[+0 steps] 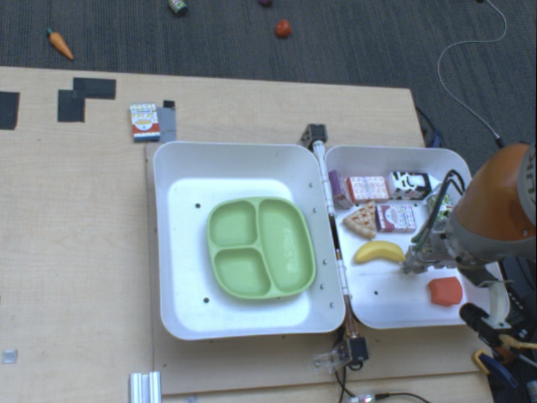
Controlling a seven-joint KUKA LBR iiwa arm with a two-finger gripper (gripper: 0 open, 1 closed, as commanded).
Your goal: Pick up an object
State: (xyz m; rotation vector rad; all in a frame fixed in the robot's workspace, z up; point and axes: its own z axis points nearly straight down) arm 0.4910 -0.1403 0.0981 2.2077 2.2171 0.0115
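We see the gripper [413, 263] lowered into the right bin [394, 313], at the banana's [379, 252] right end; we cannot tell its grip. We judge this the approach step: next, closing squarely on the banana, then lifting.

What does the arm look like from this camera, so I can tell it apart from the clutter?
The arm is bulky and rounded: a broad orange band over a grey wrist section. Thin black cables loop along its left side toward the dark metal gripper.
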